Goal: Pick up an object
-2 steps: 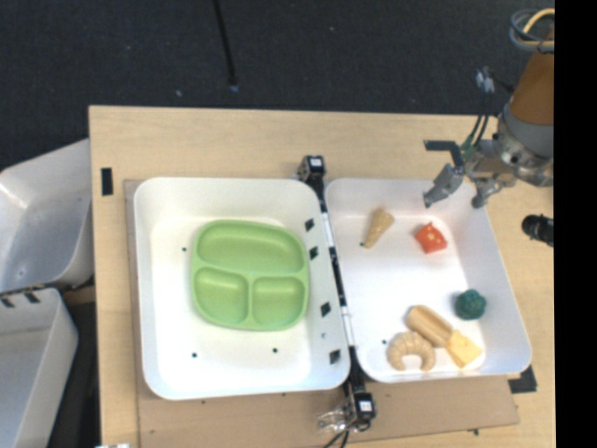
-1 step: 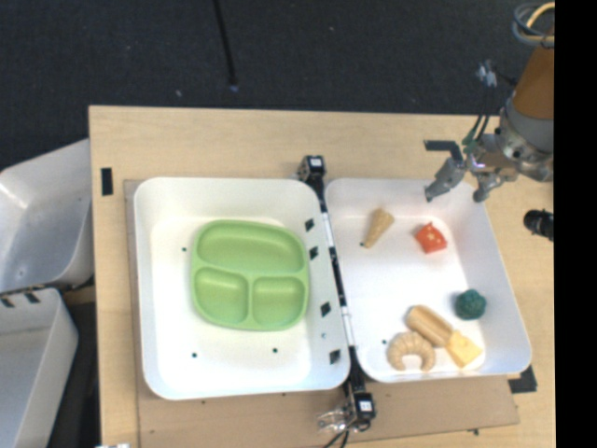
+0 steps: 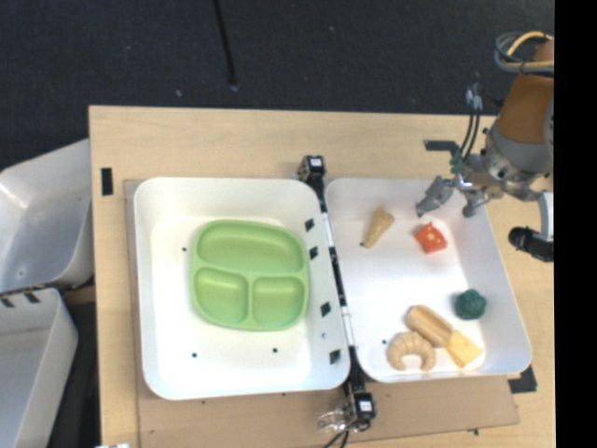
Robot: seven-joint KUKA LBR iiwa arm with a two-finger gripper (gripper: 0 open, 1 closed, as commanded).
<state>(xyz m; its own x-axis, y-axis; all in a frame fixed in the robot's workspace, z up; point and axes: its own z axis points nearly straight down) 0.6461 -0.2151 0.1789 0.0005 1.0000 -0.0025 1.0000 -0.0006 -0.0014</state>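
Nearest the camera, in the right bin (image 3: 499,292): croissant (image 3: 410,351), bread roll (image 3: 430,324), cheese wedge (image 3: 465,349). Farther back, red piece (image 3: 430,239) just below jaws (image 3: 453,197), spread and empty. Best lowered straight, centred, then closed.

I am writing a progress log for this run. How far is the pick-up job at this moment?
Done: the gripper is over the right bin, near its far edge, just above the red object. In hand: nothing; its open fingers hold no object. Left: the whole grasp and lift. The red object, cone, green ball, croissant, bread roll and yellow block all lie on the bin floor.
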